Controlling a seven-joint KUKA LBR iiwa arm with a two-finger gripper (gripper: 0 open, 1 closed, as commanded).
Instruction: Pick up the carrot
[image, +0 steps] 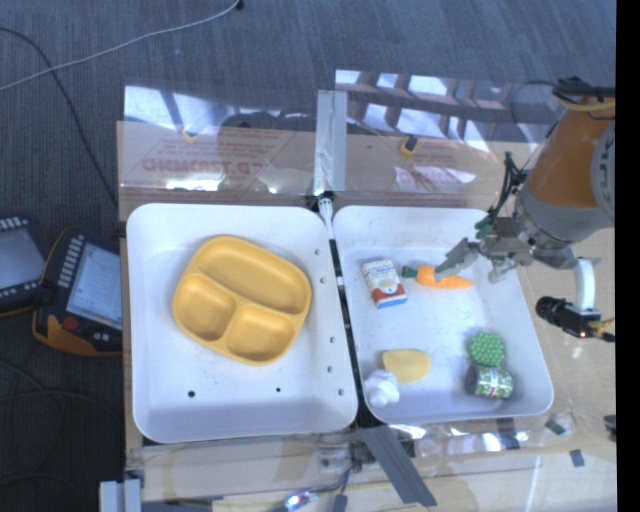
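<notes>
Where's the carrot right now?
The carrot lies in the right bin, toward its far side, just right of the small carton, with the hand right beside its right end.

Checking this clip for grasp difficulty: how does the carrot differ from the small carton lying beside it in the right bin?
The carrot is orange, slim and tapered with a green tip, lying crosswise; the carton is white and red, boxy and wider. The carrot lies next to the gripper; the carton lies further from it, toward the divider. Both lie in the right bin.
</notes>
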